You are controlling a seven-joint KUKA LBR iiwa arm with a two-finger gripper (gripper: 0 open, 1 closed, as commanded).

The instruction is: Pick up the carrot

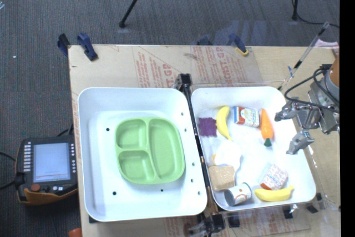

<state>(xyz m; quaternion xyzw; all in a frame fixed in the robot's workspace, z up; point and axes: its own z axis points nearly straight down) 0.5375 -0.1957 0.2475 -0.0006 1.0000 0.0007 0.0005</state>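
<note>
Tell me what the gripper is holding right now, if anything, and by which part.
Nothing. The gripper hangs open at the right bin's edge, with the carrot lying apart from it in the bin.

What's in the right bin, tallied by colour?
Yellow: 2, banana and banana
Orange: 1, carrot
Purple: 1, grapes
White: 1, lump
Tan: 1, bread
Multicolour: 3, carton, packet, can
Total: 9

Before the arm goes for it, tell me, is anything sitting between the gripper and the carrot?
Nothing visible does. The carrot lies in the right bin, near its right side, and the gripper hangs just to its right over the bin's edge. The small carton and banana lie on the carrot's far side.
</note>
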